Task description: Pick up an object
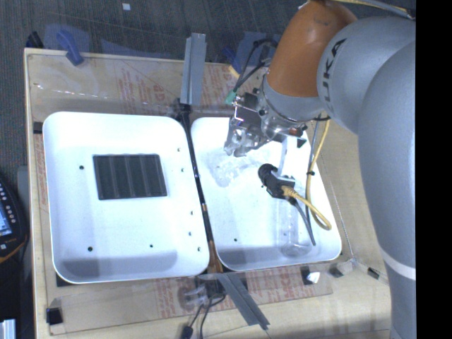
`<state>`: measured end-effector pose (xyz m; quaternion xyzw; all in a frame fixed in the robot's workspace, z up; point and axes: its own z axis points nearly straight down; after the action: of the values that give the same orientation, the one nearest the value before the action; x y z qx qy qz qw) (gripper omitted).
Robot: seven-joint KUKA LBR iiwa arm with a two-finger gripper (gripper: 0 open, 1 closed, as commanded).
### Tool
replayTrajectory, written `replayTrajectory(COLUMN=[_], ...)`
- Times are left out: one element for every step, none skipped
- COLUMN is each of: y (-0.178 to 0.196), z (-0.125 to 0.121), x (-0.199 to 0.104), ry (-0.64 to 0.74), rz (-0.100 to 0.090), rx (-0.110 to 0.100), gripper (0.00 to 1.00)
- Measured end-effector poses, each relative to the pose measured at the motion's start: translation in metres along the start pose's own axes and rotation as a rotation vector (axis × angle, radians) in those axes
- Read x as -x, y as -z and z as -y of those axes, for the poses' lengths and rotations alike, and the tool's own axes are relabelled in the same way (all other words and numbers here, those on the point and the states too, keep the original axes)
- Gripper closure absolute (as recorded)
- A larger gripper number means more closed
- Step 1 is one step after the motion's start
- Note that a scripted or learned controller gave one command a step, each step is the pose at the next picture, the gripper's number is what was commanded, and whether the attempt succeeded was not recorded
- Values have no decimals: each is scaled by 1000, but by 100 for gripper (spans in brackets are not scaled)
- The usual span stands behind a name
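My gripper (239, 145) hangs over the far left part of the right bin (244, 256), under the orange-banded wrist. Just below and left of it a clear plastic object (222, 169) lies on the bin floor, faint against the white. I cannot tell whether the gripper touches it. A second clear object, shaped like a bottle (290, 233), lies near the right bin's front right corner. A dark grey ribbed rectangular block (130, 176) lies flat in the middle of the left bin (63, 129).
A black connector with a yellow cable (277, 181) hangs from the arm over the middle of the right bin. A grey metal bar (191, 69) stands behind the divide between the bins. Another bar (240, 304) lies in front of them.
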<state>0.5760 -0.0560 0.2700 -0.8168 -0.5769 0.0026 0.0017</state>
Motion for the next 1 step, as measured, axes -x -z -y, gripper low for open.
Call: replayTrajectory(y=[77], z=[-11], x=[41], ry=[405], rz=[0], rx=[7], gripper=[100])
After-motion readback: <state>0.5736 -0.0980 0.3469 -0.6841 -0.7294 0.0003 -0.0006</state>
